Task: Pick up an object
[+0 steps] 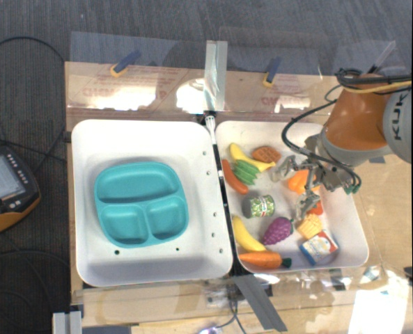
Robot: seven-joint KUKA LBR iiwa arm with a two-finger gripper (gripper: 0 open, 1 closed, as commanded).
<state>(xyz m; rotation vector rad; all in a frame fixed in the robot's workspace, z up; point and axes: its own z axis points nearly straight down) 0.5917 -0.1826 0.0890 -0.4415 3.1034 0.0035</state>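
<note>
While I hang over the right bin (359,250), one pick remains to be made.

Item: my gripper (305,179), reaching in from three o'clock, low above the toy food; whether my fingers are parted or closed I cannot tell, and nothing can be seen held between them. Nearest stock: an orange piece (299,180) directly beneath me, a green can (260,205) at eight o'clock, purple grapes (278,230) at seven, a small box (318,247) at six. Left bin (88,256) holds a teal divided tray (142,202), seemingly the drop place, hence all the food is heaped on my side.
</note>
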